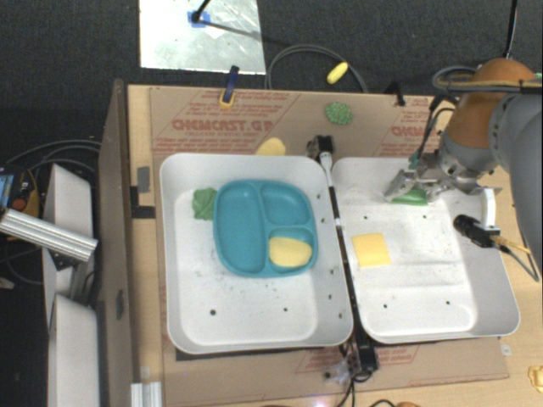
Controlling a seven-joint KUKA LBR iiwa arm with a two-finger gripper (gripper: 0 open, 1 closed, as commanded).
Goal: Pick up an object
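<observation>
Reaching into the far right bin [475, 312], hand [413, 189] sits on a green item [411, 197]; grip state cannot be told. Yellow square [371, 249] lies near-left of it.

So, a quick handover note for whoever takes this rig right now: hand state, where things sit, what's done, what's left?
Hand: low in the right bin, far edge, right at a green object; a grip isn't confirmed.
Right bin also holds a yellow square.
Left bin: blue divided tray with a yellow piece in its near-right compartment; green piece beside the tray.
Done: nothing lifted.
Left: secure and raise one object, probably the green one.
</observation>
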